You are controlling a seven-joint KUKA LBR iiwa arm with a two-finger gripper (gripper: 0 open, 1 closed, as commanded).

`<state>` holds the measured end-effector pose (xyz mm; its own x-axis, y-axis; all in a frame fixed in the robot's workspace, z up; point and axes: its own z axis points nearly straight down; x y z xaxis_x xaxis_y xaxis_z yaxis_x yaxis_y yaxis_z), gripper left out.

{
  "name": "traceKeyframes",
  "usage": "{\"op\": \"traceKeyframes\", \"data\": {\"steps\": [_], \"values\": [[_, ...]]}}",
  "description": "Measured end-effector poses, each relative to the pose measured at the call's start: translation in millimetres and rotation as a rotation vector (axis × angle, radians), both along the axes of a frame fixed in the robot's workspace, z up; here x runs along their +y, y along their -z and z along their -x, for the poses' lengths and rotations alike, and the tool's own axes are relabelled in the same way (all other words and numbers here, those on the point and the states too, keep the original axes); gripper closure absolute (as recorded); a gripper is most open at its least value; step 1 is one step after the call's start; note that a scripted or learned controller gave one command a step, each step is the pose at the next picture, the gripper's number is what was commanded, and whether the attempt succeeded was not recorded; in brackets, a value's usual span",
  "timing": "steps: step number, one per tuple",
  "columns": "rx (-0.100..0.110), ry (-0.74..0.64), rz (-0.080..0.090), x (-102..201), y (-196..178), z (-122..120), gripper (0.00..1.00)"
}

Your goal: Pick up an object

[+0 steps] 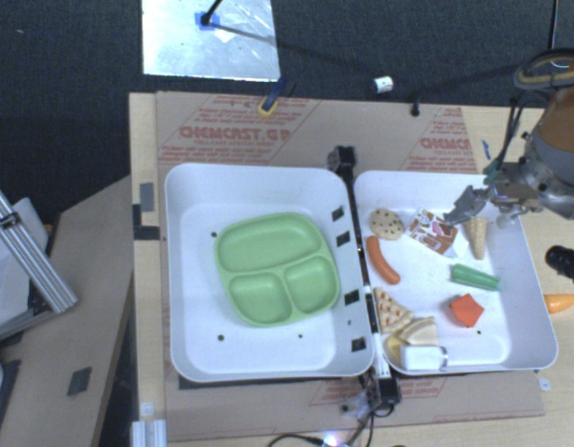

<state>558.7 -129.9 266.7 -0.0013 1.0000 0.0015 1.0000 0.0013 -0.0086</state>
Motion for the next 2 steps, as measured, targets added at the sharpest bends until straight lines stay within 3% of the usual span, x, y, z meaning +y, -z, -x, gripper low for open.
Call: {"op": "traceKeyframes", "data": {"steps": [1, 2], "values": [[-0.01, -0.002, 0.002, 0, -5, -2, 0.0], [-0.007, 0.0, 0.001, 2, 37, -5, 0.0]]}}
